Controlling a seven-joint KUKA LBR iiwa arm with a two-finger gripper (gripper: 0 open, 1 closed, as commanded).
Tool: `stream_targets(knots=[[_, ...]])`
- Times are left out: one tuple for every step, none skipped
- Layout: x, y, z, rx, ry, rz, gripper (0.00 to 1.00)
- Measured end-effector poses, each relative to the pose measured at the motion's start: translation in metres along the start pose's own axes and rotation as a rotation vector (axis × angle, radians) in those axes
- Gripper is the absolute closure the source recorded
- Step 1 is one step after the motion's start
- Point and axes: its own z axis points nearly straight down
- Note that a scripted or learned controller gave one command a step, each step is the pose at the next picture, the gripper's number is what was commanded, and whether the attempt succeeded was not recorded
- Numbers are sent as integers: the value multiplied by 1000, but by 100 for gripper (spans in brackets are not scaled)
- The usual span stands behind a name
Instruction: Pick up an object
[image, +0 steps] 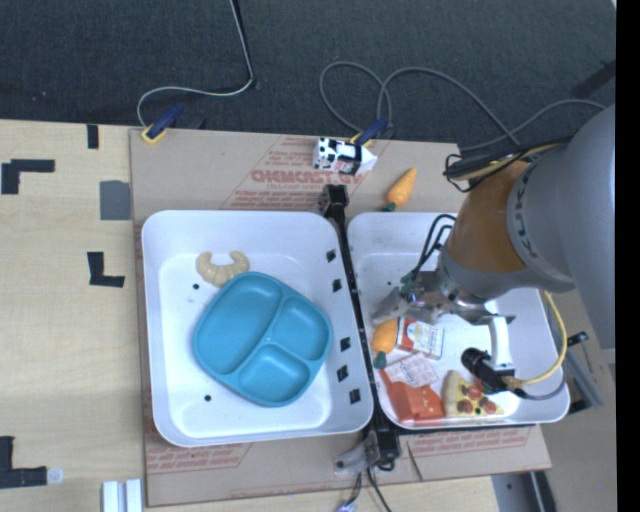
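Camera view: the gripper (413, 296) hangs low in the right bin (372, 232), its grip impossible to judge, above a white printed packet (424, 340). "CHEMCRAFT" shows in red on the cardboard sheet (275, 176) beneath.

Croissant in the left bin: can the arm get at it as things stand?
Probably yes. The croissant lies alone on the bin floor by the blue plate, apart from it, with nothing above it. The arm hangs over the right bin, so it must cross the divider.
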Motion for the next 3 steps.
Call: stream_targets(knots=[[6, -7, 0, -2, -2, 2, 0], [-1, 28, -1, 5, 1, 1, 0], [-1, 28, -10, 7, 2, 1, 100]])
